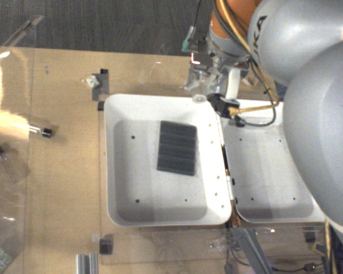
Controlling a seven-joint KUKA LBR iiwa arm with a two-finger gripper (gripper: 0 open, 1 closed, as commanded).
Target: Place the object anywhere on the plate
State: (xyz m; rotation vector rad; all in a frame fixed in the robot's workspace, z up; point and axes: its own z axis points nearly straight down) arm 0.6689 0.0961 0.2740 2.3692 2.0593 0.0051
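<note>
A dark grey ridged rectangular plate (177,147) lies flat in the middle of the left white bin (117,170), slightly tilted. My gripper (207,87) hangs at the far rim of the bins, just above the seam between them and beyond the plate's far right corner. A small pale round thing (199,99) sits at the gripper's tip on the bin rim; what it is cannot be told. The grey arm with its orange band (234,4) covers the upper right.
The right white bin (263,170) lies partly under the arm. A black clamp (103,84) stands at the left bin's far left corner. On the wooden bench to the left lie a small vial (40,131) and clear plastic pieces (6,161).
</note>
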